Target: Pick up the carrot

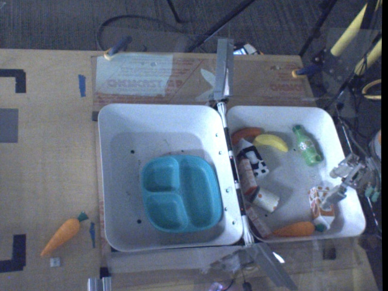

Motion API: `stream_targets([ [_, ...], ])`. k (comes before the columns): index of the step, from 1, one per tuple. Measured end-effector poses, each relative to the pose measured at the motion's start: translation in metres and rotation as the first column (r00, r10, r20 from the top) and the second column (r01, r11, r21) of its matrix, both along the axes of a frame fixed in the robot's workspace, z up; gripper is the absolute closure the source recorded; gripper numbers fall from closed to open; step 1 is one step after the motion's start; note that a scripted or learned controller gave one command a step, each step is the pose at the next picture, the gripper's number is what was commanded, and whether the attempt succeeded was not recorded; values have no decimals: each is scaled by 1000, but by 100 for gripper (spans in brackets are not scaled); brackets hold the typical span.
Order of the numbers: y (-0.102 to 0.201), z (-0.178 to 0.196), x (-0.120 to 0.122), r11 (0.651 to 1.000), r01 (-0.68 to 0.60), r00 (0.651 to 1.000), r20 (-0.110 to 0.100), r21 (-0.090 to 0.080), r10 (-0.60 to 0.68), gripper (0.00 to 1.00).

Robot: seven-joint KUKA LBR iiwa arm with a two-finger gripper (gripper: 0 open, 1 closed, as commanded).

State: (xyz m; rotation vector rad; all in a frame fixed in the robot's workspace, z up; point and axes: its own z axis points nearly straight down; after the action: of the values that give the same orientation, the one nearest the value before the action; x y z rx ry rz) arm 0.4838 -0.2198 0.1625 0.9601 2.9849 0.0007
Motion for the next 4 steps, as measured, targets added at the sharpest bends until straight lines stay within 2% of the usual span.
stream_targets([
  [1,1,-4,-3,942,-335,942,-3,1,335,0],
  [2,-3,-16,-3,648,-762,648,-3,1,762,0],
  [3,-4,-5,-2,652,-758,652,2,-5,758,100],
  [4,-3,-5,-2,652,-758,652,2,-4,758,0],
])
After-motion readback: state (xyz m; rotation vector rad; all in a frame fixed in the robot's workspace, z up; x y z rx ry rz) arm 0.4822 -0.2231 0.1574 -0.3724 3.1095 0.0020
